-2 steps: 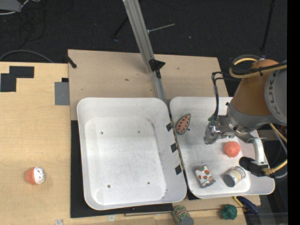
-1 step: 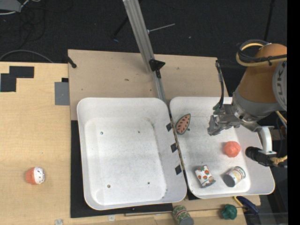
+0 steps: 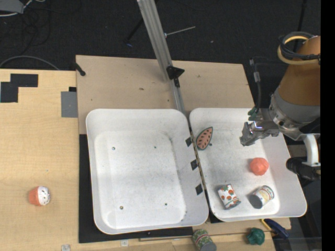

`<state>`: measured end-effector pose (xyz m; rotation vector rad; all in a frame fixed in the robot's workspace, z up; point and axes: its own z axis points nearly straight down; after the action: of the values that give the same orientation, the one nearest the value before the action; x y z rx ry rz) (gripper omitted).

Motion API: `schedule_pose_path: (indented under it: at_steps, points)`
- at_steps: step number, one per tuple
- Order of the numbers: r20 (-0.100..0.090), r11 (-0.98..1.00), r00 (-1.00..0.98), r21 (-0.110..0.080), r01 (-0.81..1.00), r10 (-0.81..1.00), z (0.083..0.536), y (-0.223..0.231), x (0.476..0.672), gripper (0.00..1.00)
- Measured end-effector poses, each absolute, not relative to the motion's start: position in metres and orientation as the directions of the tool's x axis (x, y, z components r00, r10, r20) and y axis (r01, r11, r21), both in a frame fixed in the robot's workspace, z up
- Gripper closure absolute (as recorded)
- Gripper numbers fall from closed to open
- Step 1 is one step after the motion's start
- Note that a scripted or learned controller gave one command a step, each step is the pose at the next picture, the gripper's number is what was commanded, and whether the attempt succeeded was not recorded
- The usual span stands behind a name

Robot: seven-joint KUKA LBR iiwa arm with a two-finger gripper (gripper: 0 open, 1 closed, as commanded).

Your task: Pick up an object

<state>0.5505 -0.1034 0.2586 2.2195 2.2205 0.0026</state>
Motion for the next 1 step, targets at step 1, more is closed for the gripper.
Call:
schedule_pose_path:
  at_steps: [1]
  points:
    - [0.003, 0.004, -0.004, -0.005, 1.000, 1.000, 0.2448, -0.0488, 0.5469, 1.00]
